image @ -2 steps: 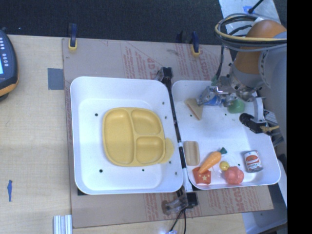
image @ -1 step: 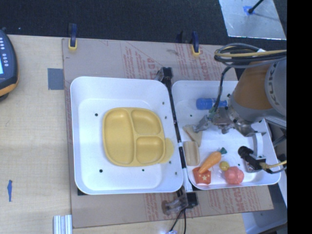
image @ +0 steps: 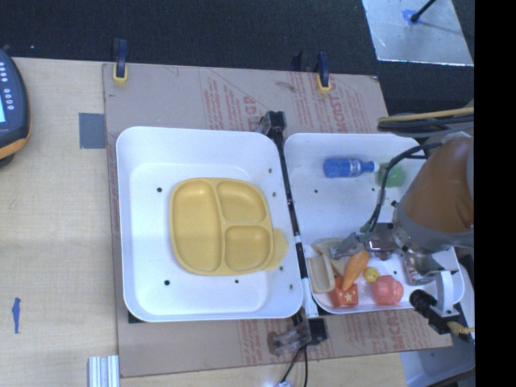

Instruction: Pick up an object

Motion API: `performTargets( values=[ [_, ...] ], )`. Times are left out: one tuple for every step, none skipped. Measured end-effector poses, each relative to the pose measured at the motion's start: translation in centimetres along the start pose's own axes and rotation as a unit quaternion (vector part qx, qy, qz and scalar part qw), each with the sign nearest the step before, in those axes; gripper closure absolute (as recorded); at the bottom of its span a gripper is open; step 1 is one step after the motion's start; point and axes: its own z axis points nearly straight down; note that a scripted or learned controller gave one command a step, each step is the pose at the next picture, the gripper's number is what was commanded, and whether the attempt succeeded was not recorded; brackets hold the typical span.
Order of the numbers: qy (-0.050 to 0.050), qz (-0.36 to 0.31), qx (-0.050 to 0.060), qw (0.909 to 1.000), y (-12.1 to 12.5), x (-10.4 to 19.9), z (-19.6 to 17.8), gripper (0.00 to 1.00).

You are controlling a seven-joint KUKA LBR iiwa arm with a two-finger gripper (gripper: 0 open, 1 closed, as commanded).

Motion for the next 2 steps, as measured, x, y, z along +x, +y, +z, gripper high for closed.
performTargets(
  values=[
    [0.0,-0.003,0.0,1.0,0.3,0.0,-1.1,1.0],
    [0.003,-0.008,0.001,1.0,8.6,8.1,-9.9,1.0]
  ],
)
